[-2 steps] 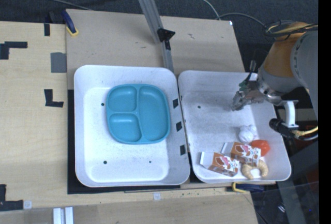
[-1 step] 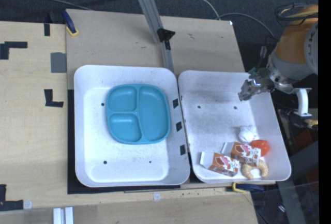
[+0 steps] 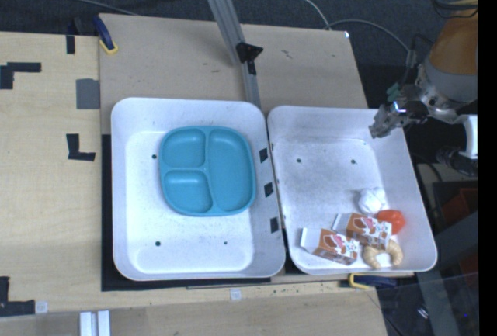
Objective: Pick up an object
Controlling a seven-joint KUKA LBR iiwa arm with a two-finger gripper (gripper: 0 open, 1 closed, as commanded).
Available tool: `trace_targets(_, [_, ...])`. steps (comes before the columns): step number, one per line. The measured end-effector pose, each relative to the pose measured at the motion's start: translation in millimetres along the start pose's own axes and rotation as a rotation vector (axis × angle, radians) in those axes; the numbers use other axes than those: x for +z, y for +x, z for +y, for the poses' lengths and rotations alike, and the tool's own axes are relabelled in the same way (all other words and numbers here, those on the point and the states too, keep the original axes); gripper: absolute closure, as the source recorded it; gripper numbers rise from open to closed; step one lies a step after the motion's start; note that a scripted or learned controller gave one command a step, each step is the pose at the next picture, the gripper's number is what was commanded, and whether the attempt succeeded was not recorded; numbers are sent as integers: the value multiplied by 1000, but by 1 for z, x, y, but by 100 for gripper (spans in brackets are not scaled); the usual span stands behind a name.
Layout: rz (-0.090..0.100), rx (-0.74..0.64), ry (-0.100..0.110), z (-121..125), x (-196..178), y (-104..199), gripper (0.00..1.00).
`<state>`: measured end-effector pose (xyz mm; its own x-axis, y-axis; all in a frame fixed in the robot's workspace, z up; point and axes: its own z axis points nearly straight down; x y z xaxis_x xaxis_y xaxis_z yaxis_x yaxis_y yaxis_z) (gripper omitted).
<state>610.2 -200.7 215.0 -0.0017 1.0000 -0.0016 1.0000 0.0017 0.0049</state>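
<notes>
The gripper hangs over the top right rim of the right bin, at the end of the grey arm with its orange band; whether it is spread or pressed together I cannot tell at this size, and nothing shows in its grasp. The things to pick from lie well below it in the view, crowded into the bin's lower right corner, likely because the shallow walls gather loose items there: a white crumpled object nearest the gripper, an orange-red piece just beyond, 2 small printed cartons lying flat, and a tan pastry-like item against the far wall. Far to the gripper's left, the left bin carries a blue divided plate with 3 sections. The pick looks not yet begun; the gripper seems parked at the rim, clear of the pile, so the camera sees the objects unobstructed.
</notes>
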Motion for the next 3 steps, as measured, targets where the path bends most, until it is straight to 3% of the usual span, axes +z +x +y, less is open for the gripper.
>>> trace_targets(1, [3,-5,4,3,-12,54,100])
trace_targets(3, [3,-4,7,5,4,151,100])
